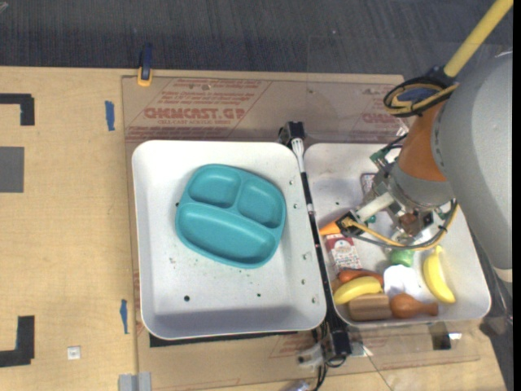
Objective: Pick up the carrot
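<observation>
Arm reaching in from the right, wrist bent downward.
The grey arm [484, 145] looms at the upper right as a broad, blurred bulk and narrows toward the left into the orange band [417, 155]. Below the band the wrist [419, 187] points down and slightly left. The gripper [409, 221] hangs low beneath it, its lower end too cluttered to make out.

Left bin [155, 300] and right bin [334, 173] side by side on the surface [65, 218], divided plate [230, 214] in the left bin, packet [347, 256] left of centre in the right bin (banana [438, 275] by its right wall), gripper [404, 225] over its middle.
</observation>
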Available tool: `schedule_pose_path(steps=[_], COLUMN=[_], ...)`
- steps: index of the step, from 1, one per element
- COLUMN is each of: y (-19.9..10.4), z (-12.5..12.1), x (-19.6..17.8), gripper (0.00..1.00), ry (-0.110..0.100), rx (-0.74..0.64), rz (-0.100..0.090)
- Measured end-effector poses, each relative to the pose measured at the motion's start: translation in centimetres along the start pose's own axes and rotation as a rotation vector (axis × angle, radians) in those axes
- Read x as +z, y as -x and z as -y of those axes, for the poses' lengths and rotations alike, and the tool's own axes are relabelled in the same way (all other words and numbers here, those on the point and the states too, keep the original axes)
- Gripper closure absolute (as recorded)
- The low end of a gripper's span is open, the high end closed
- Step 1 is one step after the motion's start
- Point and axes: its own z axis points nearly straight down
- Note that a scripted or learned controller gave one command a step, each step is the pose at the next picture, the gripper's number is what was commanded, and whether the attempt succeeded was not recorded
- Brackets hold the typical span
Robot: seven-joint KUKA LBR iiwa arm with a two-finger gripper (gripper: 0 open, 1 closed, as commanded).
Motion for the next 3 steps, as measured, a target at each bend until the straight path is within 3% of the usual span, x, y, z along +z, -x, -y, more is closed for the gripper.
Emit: schedule_pose_path(steps=[1,2,3], y=[-0.7,-0.6,5.7], z=[6.6,6.6,1.5], x=[-9.6,-9.5,-3.9], gripper=[0.0,0.0,0.0], ry=[-0.004,-0.004,-0.009], rx=[0.237,0.238,0.209], rz=[0.002,0.006,0.014])
